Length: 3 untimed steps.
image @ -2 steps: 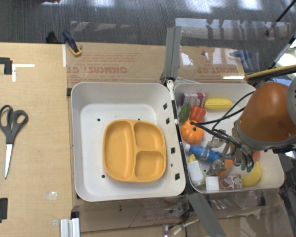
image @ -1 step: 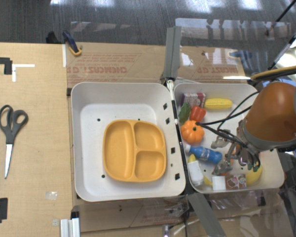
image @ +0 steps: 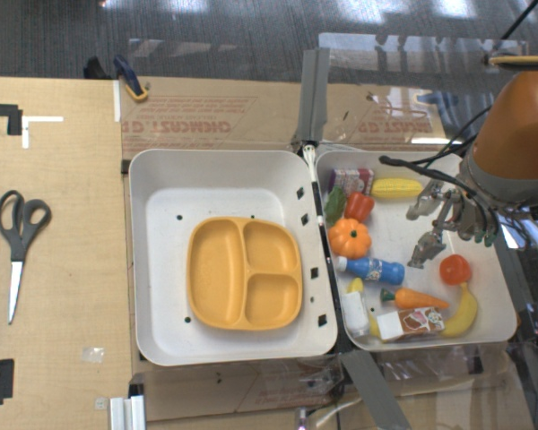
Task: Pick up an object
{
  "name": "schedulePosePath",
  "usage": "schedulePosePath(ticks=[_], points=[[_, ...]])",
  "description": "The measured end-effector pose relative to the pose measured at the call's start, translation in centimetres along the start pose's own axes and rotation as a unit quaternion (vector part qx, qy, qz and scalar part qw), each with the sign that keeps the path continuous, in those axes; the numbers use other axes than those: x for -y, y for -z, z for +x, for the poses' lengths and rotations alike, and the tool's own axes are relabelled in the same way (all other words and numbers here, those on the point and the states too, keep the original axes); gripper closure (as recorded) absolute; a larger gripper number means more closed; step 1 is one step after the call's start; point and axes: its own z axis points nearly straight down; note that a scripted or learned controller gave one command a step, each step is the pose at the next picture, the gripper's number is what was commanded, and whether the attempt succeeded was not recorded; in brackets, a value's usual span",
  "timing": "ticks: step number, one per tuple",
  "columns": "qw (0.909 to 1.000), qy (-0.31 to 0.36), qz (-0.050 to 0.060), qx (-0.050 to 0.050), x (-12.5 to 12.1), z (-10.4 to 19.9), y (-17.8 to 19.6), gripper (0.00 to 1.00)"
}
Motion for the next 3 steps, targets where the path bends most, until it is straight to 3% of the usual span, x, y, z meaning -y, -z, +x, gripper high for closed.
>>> schedulePosePath(ticks=[1, 2, 3], points=[[0.9952, 0.098, 0.0, -0.002, -3.6, 3.9, -6.2, 0.0], [1.0, 0.003, 0.0, -0.001, -3.3, 5.9, -7.2, 0.0], [0.9979, -0.064, -0.003, 0.012, -2.2, 7.7, -6.7, 0.0]])
